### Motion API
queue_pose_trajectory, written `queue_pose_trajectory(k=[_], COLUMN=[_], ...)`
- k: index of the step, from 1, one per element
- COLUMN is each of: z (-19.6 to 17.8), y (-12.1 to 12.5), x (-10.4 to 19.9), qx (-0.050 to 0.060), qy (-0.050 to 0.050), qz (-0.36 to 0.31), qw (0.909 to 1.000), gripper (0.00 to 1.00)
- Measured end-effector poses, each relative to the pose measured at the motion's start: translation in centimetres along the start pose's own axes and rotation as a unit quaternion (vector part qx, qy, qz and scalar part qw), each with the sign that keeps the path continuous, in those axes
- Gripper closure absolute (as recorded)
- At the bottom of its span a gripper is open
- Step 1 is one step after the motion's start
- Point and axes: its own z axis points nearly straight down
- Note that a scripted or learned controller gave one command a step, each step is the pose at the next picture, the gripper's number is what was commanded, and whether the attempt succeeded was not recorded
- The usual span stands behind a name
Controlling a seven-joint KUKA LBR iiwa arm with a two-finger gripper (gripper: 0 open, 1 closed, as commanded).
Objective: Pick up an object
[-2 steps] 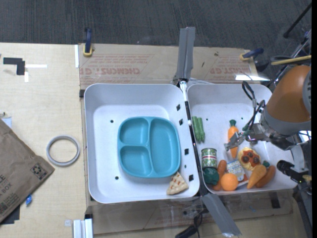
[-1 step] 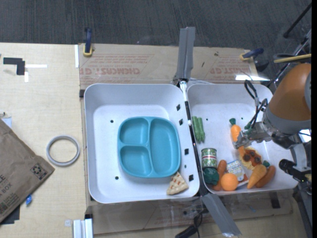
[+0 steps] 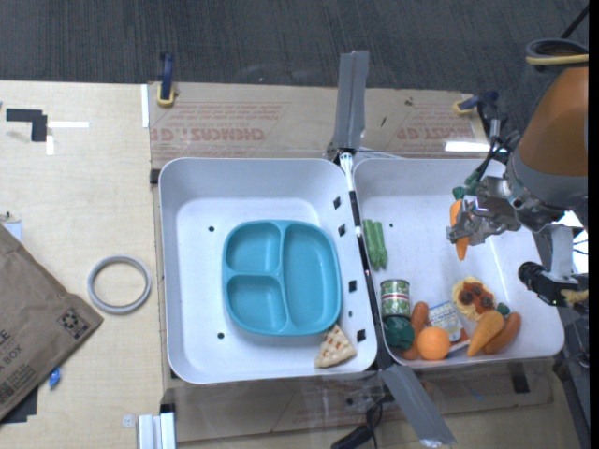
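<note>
A small orange carrot-shaped toy with a green top (image 3: 458, 224) sits between the fingers of the hand (image 3: 471, 223), hanging above the white floor of the right-hand shallow white bin (image 3: 412, 190), so the hand looks clamped on it, though the fingers are small in the camera view and the hold cannot be judged firm. The grasp step seems done and the lift is in hand; what comes next, by this reading, calls for a steady rise without shaking the toy loose, since only its upper part appears pinched. Below it, heaped in the bin's near corner, lie a small green-labelled can (image 3: 395, 297), a round orange fruit (image 3: 432, 342), a second carrot-like piece (image 3: 485, 330) and a flat pastry toy with red topping (image 3: 472, 296); a green bean-like pod (image 3: 375, 243) lies along the left wall. The left-hand white bin (image 3: 187, 204) holds a turquoise divided plate (image 3: 281, 277) and a waffle-patterned wedge (image 3: 335, 349). On the tabletop (image 3: 75, 195) beyond rests a grey tape ring (image 3: 119, 283).
</note>
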Motion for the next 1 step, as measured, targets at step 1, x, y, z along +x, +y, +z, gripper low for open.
queue_pose_trajectory(k=[1], z=[-1.51], y=[1.21], x=[2.81], qx=[0.0], qy=[0.0], qz=[0.038], qw=[0.9993], gripper=[1.0])
